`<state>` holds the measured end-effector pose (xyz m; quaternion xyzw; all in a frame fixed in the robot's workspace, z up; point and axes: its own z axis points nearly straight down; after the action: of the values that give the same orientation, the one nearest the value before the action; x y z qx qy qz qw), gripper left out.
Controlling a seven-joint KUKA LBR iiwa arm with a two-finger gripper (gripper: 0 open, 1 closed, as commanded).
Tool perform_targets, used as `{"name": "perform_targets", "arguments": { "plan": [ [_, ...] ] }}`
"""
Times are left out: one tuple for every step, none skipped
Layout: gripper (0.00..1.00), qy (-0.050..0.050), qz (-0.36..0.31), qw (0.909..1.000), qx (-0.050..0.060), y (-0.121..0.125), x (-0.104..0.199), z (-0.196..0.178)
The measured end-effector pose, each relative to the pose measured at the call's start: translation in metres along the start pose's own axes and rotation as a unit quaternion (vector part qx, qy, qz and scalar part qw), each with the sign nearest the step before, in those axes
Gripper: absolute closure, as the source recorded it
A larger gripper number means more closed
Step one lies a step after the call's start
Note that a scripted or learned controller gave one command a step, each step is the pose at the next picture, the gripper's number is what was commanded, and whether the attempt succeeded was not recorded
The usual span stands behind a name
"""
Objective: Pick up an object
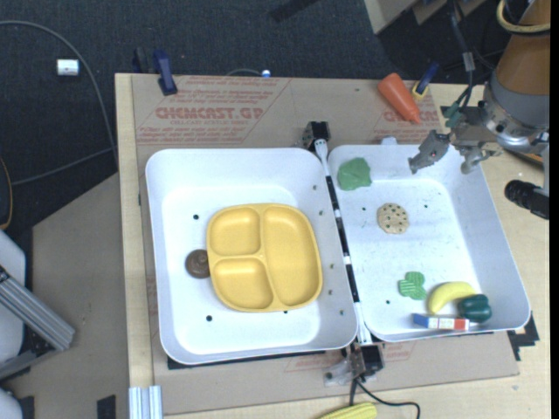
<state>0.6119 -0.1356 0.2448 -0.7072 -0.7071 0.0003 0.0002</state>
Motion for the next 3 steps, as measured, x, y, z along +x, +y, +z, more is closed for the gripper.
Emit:
{"name": "perform_targets", "arguments": {
  "plan": [
    [0.0, 0.0, 0.0, 1.0, 0.001, 0.007, -0.005, 0.061],
    [0.0, 0.0, 0.0, 1.0, 0.0, 0.009, 0.004, 0.133],
    [0.0, 0.0, 0.0, 1.0, 0.001, -0.008, 0.02, 0.16]
  ]
}}
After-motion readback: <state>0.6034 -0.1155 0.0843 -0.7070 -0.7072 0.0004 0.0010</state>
